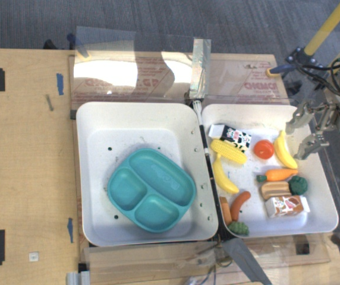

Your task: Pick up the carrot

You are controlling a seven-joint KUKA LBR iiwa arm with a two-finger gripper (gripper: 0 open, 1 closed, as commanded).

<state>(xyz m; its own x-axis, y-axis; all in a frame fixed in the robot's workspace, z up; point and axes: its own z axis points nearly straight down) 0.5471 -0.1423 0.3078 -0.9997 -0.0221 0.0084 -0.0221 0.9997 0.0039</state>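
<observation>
Here, my gripper (308, 136) hangs at the three o'clock edge of the right bin (330, 209), over its rim, with the fingers spread apart and nothing between them. The carrot (279, 174) lies inside that bin toward my four o'clock side, orange body pointing toward nine o'clock, its green top (298, 184) just beside it at the four o'clock end. At the carrot's twelve o'clock a banana (285, 151) curves near my fingers, and a tomato (264, 149) sits at its eleven o'clock. Directly at the carrot's six o'clock rests a hot dog bun (275, 189), with a small carton (286, 206) beyond that. Corn (229, 151) lies toward nine o'clock. The left bin (93, 129) holds a teal divided plate (151, 188).
</observation>
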